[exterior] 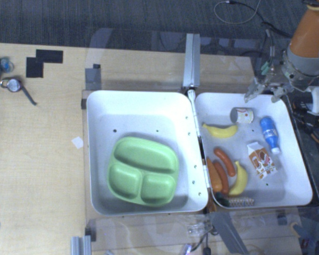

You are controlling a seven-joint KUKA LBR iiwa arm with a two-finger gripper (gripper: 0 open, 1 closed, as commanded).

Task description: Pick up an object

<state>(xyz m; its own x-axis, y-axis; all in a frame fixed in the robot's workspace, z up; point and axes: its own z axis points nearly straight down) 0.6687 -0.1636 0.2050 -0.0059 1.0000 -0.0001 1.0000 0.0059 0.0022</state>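
Claw [266, 92] spread open, gripping nothing, poised over far rim of right bin [303, 166]. Just below-left of claw: one small can [243, 115] on its side. Below it: one blue bottle [269, 133], one snack packet [262, 160]. Farther below-left: two bananas [221, 130] [239, 179], two sausages [225, 161] [217, 175]. Well left, in left bin [103, 116]: one green divided plate [144, 170].

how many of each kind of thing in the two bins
bananas: 2
sausages: 2
can: 1
blue bottle: 1
snack packet: 1
green tray: 1
total: 8
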